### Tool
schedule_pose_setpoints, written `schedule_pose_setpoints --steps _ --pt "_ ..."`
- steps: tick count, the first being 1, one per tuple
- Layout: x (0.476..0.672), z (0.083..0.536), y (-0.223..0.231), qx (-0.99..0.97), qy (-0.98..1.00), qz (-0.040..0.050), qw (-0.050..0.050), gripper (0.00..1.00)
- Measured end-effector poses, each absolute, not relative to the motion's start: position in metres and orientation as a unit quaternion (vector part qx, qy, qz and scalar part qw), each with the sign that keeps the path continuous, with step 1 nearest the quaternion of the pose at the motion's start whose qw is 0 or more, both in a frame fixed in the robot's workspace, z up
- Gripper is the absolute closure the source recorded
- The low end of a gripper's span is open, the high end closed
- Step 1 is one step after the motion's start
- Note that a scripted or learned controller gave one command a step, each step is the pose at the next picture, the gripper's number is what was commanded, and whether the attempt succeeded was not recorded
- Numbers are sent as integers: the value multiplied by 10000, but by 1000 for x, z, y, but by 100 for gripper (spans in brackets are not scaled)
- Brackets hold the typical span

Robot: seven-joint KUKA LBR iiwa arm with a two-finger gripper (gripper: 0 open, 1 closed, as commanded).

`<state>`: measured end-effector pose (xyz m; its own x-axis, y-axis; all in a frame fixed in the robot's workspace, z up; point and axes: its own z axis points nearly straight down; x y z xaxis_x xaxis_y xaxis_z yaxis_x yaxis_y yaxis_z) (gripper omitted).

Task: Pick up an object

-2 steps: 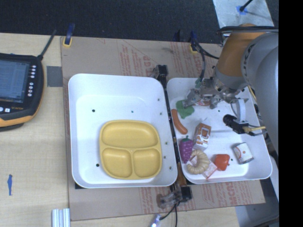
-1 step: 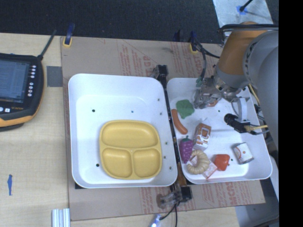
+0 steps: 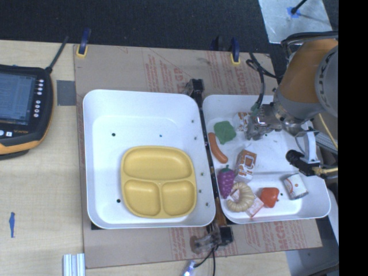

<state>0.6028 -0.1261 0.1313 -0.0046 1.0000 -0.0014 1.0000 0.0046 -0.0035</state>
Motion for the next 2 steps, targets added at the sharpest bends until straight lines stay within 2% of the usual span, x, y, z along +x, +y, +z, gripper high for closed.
schedule_pose_setpoints --steps 1,2 --pt "603 131 -126 -7056 -7086 17 10 0" --pt "649 92 -148 -7061 -7081 59 88 0"
